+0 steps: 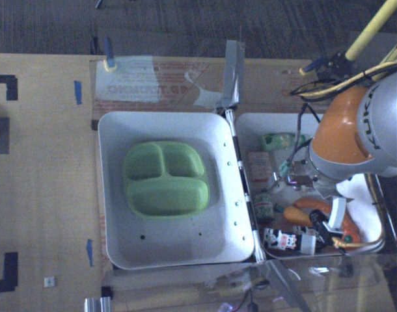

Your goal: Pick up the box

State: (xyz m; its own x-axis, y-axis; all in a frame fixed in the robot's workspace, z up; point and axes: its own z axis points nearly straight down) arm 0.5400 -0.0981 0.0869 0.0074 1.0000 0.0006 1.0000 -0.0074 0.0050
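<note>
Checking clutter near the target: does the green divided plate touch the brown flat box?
Apart. Camera view: the green divided plate lies in the left white bin, the brown flat box in the right white bin, walls between.

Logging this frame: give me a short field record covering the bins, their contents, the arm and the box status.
left bin: holds a green divided plate
right bin: cluttered; box near its left wall, green item, orange item, white cloth
arm: over the right bin
gripper: low among the clutter, beside the box
box status: lying in the bin, not seen held
</note>
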